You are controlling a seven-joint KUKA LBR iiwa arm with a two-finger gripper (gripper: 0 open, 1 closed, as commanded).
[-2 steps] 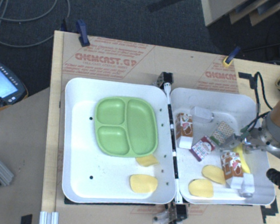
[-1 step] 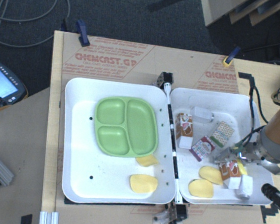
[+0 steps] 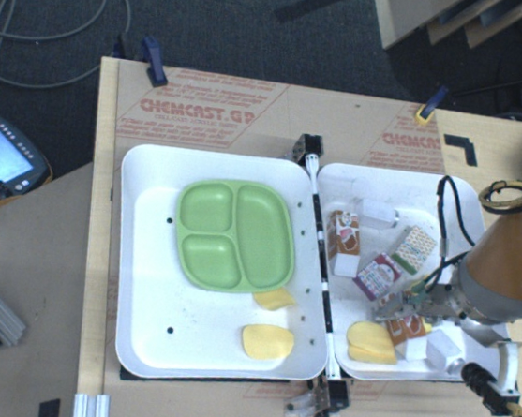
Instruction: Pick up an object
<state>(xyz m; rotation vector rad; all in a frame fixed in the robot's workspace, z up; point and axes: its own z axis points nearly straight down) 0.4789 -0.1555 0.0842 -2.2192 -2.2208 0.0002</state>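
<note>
My gripper [image 3: 407, 304] reaches down into the right bin [image 3: 340, 180], low over its front middle. Right beside it lie a purple packet [image 3: 377, 277], a red-brown packet [image 3: 407, 328] and a yellow lump [image 3: 372, 342]. A green-and-white packet [image 3: 414, 248] and a brown packet [image 3: 345, 234] lie further back, with a white wrapper [image 3: 379, 214] behind them. The gripper's tip is blurred against this clutter. I see nothing lifted off the bin floor.
The left bin [image 3: 135, 235] holds a green divided plate [image 3: 236, 236] and two yellow pieces [image 3: 273, 299] [image 3: 266, 341] near its front right. A white block [image 3: 442, 349] sits at the right bin's front right. A black cable [image 3: 445, 211] loops over the arm.
</note>
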